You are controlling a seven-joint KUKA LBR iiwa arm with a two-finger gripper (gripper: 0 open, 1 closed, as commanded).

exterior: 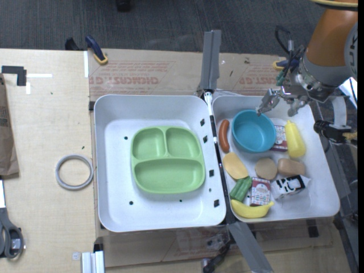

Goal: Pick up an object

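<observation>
— Hovering at the right bin's (pixel 327 201) far edge, the gripper (pixel 278 102) has its fingers spread, grasping nothing.

— Where's the nearest pick?

— The blue bowl (pixel 253 132), just beneath and beside the fingers, packed among a sausage (pixel 224 136) and a yellow pepper (pixel 294 139).

— Risk?

— I'd guess one finger lands on the bowl's rim, tipping it or sliding off.

— What do we see on the bench (pixel 45 124)?
— Two white bins (pixel 108 169) sit side by side, a grey ring (pixel 74 171) near its left edge, scissors (pixel 10 239) at our front-left corner.
</observation>
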